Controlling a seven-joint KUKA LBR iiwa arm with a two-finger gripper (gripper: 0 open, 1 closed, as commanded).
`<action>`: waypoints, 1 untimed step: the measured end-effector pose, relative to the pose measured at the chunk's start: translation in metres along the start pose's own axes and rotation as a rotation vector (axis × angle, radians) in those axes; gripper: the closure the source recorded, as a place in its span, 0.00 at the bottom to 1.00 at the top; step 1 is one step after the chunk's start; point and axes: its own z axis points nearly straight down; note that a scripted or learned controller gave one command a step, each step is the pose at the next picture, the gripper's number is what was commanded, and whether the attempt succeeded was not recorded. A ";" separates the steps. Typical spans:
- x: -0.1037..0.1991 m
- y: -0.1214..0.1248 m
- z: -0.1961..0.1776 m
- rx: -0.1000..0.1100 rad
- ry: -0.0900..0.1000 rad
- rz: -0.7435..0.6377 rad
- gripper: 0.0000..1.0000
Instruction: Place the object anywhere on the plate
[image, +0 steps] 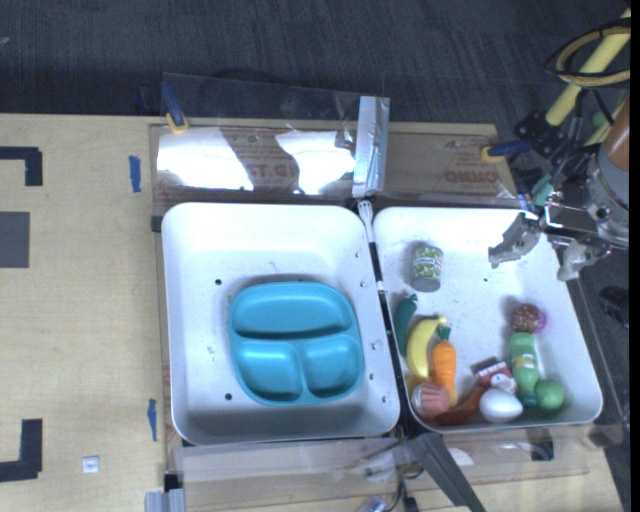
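Note:
A blue plate (295, 340) with three compartments lies in the left bin (190, 260). Toy foods lie in the right bin (470, 235): a small green can (427, 267) stands apart near the back, while a banana (422, 340) and a carrot (443, 365) lie side by side near the divider. My gripper (540, 252) hangs over the right bin's back right corner. It is open, nothing sits between its fingers, and it touches none of the toys.
Along the right bin's front lie a white egg (500, 405), a green bottle (523, 355), a green ball (548, 395), a reddish berry (527, 318) and a dark green piece (403, 315). Cables (585, 60) hang at the top right.

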 end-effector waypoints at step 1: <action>0.000 0.000 0.000 0.000 0.000 0.000 0.00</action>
